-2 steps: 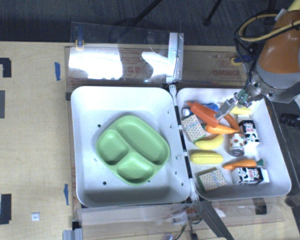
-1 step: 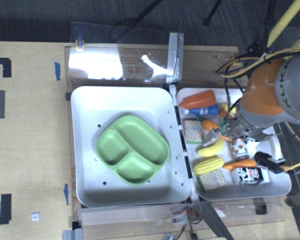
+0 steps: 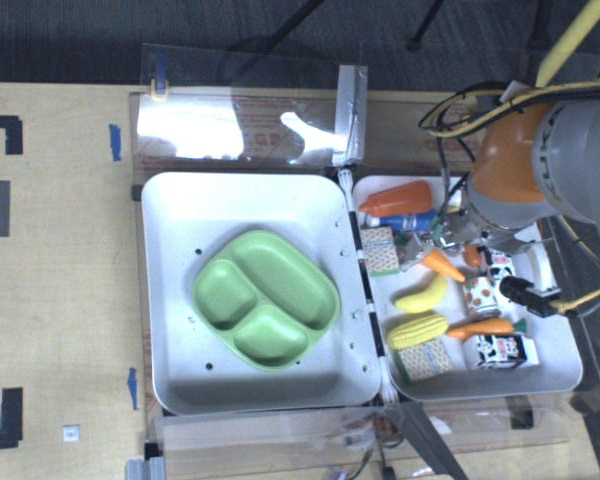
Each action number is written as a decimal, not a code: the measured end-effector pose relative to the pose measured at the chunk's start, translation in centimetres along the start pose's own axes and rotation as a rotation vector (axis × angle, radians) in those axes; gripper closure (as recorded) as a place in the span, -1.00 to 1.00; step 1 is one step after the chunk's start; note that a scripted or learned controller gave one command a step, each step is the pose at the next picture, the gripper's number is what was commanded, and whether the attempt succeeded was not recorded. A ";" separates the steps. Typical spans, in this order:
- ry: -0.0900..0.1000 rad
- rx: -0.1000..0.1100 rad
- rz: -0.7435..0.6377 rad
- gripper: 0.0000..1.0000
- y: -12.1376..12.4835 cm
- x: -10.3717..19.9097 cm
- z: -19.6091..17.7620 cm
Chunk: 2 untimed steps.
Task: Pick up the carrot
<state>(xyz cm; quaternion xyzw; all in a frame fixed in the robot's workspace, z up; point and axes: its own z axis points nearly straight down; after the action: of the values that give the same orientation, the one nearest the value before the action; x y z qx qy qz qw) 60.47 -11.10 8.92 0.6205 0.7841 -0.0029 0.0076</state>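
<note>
The arm reached in over the right bin (image 3: pixel 565 368), its tool (image 3: pixel 458 236) low near that bin's far edge; whether the tool was spread or pressed together could not be told. A carrot (image 3: pixel 443 264) lay just beside it, toward the bin's middle, with a second carrot (image 3: pixel 480 329) nearer the front edge, next to the corn (image 3: pixel 418 330). A banana (image 3: pixel 421 295) lay between them. The left bin (image 3: pixel 170 298) held a green divided plate (image 3: pixel 265 298).

Arm (image 3: pixel 570 158) cut off at the frame's right edge. Gripper (image 3: pixel 458 236) at centre right largely hidden beneath the wrist; small objects there, possibly a carrot (image 3: pixel 443 264), remain indistinct.
</note>
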 end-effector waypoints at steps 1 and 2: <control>0.009 0.002 -0.001 1.00 0.0 0.4 -0.8; 0.014 0.001 -0.160 1.00 2.6 2.4 -9.6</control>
<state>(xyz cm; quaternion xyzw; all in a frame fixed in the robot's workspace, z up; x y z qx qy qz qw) 62.38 -8.02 18.52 0.5557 0.8314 0.0005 0.0017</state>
